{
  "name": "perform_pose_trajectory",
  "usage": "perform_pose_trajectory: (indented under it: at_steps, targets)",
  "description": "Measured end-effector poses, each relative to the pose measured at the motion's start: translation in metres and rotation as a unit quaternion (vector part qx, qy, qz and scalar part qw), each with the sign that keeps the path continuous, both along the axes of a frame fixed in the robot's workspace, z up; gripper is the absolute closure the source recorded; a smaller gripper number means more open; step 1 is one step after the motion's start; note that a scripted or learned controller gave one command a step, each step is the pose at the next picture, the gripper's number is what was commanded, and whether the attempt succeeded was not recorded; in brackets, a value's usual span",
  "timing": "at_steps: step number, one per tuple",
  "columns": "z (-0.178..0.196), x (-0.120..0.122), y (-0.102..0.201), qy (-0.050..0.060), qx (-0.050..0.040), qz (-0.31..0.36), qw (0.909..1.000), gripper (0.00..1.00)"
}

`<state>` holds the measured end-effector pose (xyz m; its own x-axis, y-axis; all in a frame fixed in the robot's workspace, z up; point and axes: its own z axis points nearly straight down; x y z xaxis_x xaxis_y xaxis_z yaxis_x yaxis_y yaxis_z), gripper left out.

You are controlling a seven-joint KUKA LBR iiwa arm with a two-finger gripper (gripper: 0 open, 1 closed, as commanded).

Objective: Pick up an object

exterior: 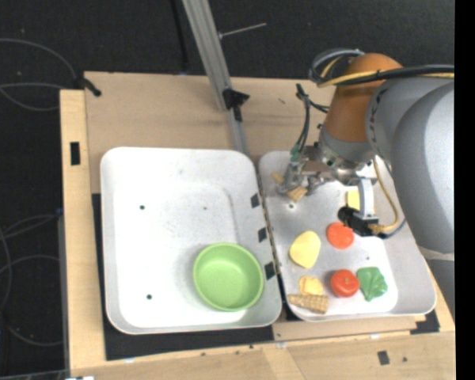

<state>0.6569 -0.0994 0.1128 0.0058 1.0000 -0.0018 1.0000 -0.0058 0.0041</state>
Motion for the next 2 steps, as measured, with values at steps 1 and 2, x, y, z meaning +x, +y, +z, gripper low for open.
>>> perform_pose_trajectory:
  at_steps: [1, 2]
  targets:
    - [0.05, 0.008, -0.007, -0.001, 0.0009, 0.002, 1.0, 1.0]
    - [0.098, 0.006, 0.0, -0.001, 0.0011, 0.005, 1.0, 1.0]
